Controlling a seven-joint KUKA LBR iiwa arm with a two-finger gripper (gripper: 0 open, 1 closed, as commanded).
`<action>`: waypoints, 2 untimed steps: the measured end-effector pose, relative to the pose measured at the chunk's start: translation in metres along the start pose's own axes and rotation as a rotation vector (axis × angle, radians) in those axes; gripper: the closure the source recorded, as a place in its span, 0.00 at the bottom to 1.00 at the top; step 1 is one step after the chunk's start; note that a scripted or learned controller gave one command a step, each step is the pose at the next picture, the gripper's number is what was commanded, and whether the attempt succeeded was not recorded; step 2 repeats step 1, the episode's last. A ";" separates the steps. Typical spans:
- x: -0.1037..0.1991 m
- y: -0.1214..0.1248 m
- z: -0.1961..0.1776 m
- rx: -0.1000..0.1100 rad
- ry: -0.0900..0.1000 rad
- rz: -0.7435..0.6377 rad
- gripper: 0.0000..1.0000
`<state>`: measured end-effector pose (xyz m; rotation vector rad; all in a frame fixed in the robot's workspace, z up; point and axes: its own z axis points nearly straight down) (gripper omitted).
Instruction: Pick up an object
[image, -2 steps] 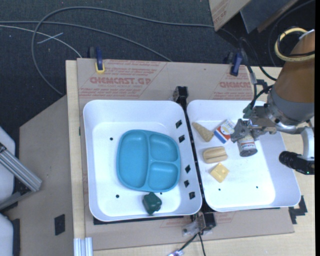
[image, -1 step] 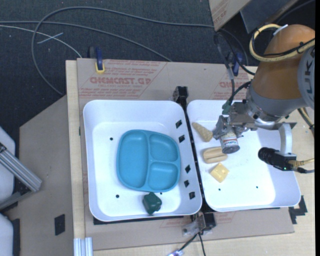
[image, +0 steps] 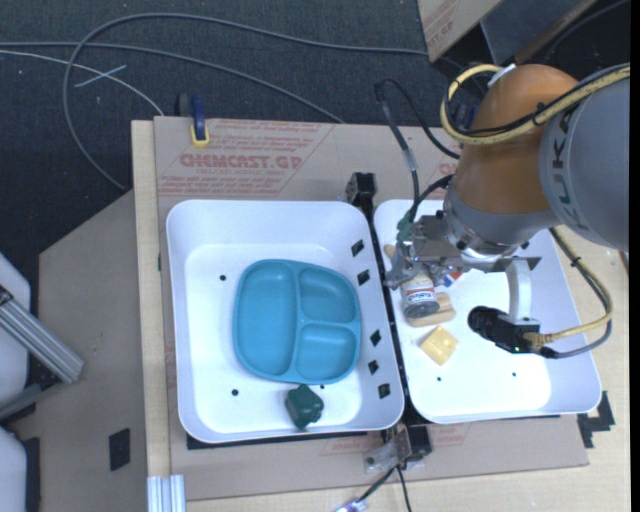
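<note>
Small jar lies in your right bin, beside a tan block; gripper directly above it; finger state cannot be told; blue tray in left bin.

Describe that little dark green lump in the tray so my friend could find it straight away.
Start at the left shallow white bin, the one holding the large blue divided plastic plate. Look just below the plate's lower edge, near the bin's front wall: the small dark green crumpled lump sits there, touching or nearly touching the plate. It is the only green thing, and far smaller than the plate.
</note>
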<state>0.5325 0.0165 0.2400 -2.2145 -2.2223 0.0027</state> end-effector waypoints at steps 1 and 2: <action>0.054 -0.004 0.009 0.000 0.000 0.000 1.00; 0.054 -0.004 0.009 0.000 0.000 0.000 1.00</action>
